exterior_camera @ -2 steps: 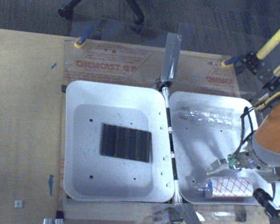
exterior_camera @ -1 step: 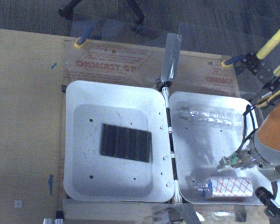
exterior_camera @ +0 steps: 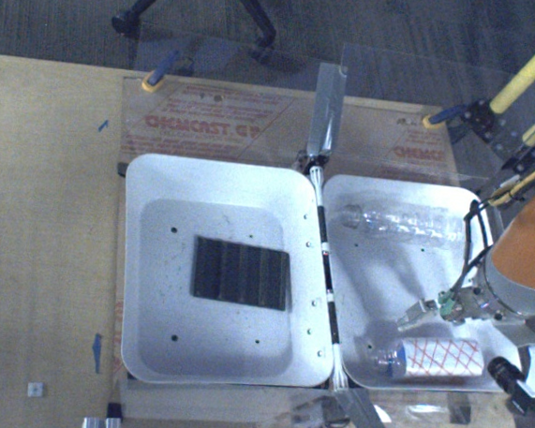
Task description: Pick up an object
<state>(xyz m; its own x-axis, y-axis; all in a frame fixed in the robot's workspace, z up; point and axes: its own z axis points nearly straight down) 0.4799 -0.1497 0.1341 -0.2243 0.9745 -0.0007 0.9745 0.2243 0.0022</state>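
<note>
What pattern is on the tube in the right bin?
The tube is white with a red criss-cross lattice and a blue cap end, seen in the camera view.

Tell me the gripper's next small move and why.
Probably lower the gripper slightly toward the red-checked tube in the right bin. The tube lies just below the gripper near the bin's front wall, while the clear plastic bottle lies farther off at the back.

We see the arm (exterior_camera: 527,252) cut off at the right edge; the gripper's (exterior_camera: 420,313) fingers are too small to tell apart.
</note>
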